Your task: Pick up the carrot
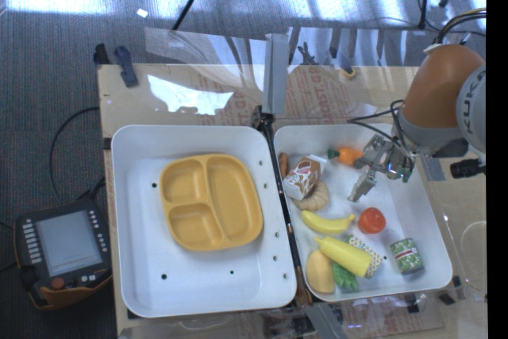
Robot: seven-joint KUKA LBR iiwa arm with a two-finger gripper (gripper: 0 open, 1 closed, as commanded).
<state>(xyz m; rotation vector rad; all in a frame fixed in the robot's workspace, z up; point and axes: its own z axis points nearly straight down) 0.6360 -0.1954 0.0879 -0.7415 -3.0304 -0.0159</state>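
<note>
The approach step is judged to be in hand: the claw [373,171] is seen spread open and empty in the right bin [432,226], just beside the carrot [347,156] lying near the bin's far wall, so a short shift toward it and a closing are called for next.

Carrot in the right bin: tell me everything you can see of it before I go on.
The carrot is a small orange toy, plastic by its look, with a green tip at its left end. It lies flat near the back wall of the right bin, pointing roughly left to right. The gripper hangs just to its right; whether they touch is unclear.
</note>
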